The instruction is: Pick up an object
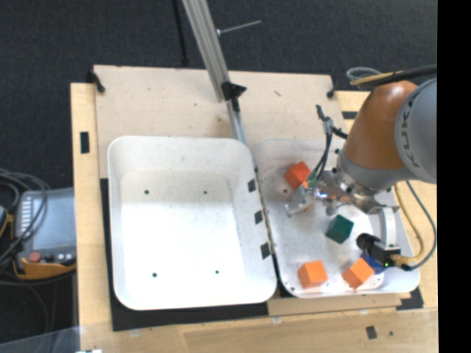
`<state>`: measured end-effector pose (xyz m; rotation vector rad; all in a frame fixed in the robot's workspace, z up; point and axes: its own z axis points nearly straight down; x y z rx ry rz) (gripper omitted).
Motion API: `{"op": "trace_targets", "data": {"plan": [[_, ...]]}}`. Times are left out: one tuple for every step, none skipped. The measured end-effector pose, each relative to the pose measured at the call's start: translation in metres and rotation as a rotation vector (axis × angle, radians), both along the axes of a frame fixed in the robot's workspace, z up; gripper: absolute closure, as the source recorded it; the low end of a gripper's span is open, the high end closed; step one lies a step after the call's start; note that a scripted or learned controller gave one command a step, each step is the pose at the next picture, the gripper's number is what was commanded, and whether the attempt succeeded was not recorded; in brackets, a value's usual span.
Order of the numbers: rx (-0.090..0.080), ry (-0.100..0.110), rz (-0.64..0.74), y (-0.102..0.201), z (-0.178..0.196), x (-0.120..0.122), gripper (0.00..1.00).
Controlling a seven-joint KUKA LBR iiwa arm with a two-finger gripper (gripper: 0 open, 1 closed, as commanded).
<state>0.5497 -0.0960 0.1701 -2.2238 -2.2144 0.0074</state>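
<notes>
My gripper [303, 198] hangs over the upper middle of the right bin [288, 288]. Just above and left of it lies an orange block [298, 175], close to the gripper, though contact cannot be judged. A dark green block [340, 229] sits below and to the right of the gripper. Two more orange blocks [312, 273] [358, 273] lie along the bin's near edge. The grey arm with its orange band [379, 134] covers the bin's right part.
The left bin [112, 157] stands beside the right one, their walls touching in the middle. A slanted metal rail [210, 43] runs from the top down to the bins' junction. Cables [412, 230] hang along the right bin's right side.
</notes>
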Motion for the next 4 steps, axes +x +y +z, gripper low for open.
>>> {"op": "trace_targets", "data": {"plan": [[-0.001, -0.001, 0.002, -0.005, -0.043, -0.004, 0.00], [0.003, -0.010, -0.004, -0.004, -0.030, -0.001, 1.00], [0.001, -0.011, 0.004, -0.006, 0.013, 0.000, 1.00], [0.000, -0.014, 0.007, -0.012, 0.076, 0.002, 1.00]]}}
